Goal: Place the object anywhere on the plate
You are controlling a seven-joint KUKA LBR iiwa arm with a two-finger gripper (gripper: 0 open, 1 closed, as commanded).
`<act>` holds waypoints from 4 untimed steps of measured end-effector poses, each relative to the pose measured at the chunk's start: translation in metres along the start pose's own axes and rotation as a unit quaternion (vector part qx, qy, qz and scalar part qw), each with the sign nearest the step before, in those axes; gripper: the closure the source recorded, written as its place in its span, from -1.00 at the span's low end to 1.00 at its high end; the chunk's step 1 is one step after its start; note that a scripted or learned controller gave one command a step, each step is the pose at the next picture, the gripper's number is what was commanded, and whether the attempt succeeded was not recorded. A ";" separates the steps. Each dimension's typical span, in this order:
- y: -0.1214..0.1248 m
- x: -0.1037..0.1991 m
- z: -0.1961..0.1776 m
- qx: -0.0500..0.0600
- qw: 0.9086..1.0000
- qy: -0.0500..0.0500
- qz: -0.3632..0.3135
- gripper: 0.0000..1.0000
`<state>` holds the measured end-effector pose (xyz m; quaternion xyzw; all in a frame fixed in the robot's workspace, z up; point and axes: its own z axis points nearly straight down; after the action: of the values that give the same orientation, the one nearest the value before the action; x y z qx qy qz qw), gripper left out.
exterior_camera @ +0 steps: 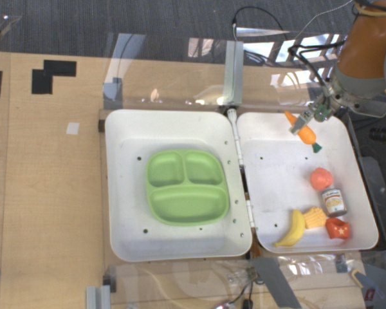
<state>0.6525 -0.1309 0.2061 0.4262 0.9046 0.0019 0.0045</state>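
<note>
Two shallow white bins are sitting side by side on the wooden bench (45, 192). The left bin (125, 237) is holding a green plate (186, 187) with three compartments, lying flat near the bin's middle. The right bin (270, 179) is holding a toy carrot (302, 132) near its far edge, a pink-red round fruit (321, 178), a small labelled can (334, 202) just beside it, a banana (293, 229), a yellow corn piece (314, 218) touching the banana, and a red piece (338, 228) near the front right corner. The arm (370, 40) is reaching in from the right, and its end effector (311, 116) is gripping the carrot's upper end between its fingers.
</note>
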 end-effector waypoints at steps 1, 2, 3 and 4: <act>-0.026 0.101 0.020 0.001 0.999 0.002 -0.035 1.00; 0.006 0.171 0.020 0.002 0.996 0.003 -0.093 1.00; 0.005 0.170 0.020 0.002 0.996 0.003 -0.093 -1.00; 0.008 0.170 0.009 -0.001 0.996 0.001 -0.094 1.00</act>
<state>0.5506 0.0049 0.1964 0.3397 0.9405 0.0030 0.0046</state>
